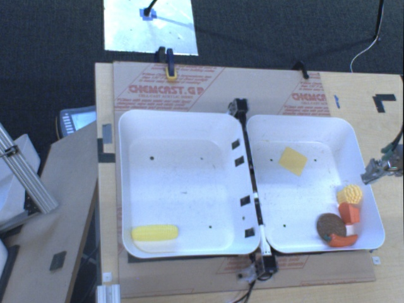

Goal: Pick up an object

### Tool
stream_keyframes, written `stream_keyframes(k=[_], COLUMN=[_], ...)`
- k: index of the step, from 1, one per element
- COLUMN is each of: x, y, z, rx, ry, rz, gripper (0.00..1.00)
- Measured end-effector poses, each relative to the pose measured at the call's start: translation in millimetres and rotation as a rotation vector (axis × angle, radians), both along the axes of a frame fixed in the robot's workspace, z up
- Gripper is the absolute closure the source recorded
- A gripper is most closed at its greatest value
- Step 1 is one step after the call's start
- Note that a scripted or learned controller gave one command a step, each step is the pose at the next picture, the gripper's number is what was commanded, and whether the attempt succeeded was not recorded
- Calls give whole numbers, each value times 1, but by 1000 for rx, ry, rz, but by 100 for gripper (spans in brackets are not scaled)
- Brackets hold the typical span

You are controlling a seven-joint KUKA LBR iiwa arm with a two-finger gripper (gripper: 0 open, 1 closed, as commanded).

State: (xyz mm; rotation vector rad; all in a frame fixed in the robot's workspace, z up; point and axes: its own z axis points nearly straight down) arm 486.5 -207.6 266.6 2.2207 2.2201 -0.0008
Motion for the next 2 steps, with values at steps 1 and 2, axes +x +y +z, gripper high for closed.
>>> stream_keyframes(k=[1, 2], x=[1, 0], y=[22, 0], z=[24, -6], rx=[0, 0], ry=[-4, 1], rz=[7, 0], gripper=[100, 100])
